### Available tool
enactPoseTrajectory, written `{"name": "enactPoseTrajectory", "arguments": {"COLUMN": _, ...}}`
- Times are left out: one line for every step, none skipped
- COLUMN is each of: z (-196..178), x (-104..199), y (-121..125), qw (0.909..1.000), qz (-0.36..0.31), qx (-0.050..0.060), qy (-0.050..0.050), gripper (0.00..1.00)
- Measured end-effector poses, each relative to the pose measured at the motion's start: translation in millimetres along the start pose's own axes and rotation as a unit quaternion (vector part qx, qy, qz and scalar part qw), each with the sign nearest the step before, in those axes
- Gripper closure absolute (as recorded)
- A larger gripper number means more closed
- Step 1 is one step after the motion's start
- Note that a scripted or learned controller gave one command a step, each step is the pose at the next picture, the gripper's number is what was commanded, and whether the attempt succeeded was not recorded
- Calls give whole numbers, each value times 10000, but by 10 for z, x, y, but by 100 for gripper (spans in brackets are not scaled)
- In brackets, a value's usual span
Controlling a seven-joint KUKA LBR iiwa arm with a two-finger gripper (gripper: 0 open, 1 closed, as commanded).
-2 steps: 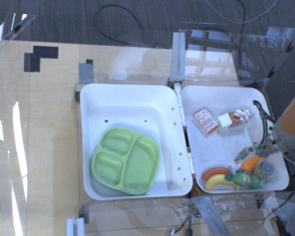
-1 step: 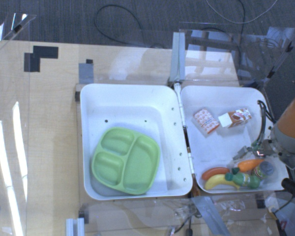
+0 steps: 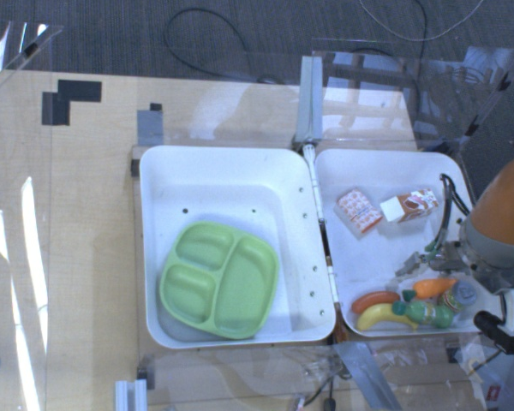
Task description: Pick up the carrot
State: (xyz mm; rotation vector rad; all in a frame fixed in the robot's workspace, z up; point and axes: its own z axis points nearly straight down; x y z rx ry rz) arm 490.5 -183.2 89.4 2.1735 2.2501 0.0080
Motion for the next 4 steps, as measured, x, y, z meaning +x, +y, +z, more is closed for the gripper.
{"name": "enactPoseTrajectory", "arguments": {"z": -332, "x": 95, "y": -17, "qw": 9960, "qz": 891, "qx": 46, "qy": 18, "gripper": 0}}
{"name": "enactPoseTrajectory", "arguments": {"z": 4, "x": 1, "y": -3, "qw": 9990, "qz": -446, "qx": 13, "qy": 22, "gripper": 0}}
{"name": "enactPoseTrajectory", "arguments": {"z": -627, "x": -227, "y": -21, "qw": 9983, "qz": 576, "qx": 38, "qy": 14, "gripper": 0}}
{"name": "enactPoseTrajectory", "arguments": {"z": 4, "x": 115, "y": -2, "qw": 9998, "qz": -208, "qx": 12, "qy": 12, "gripper": 0}}
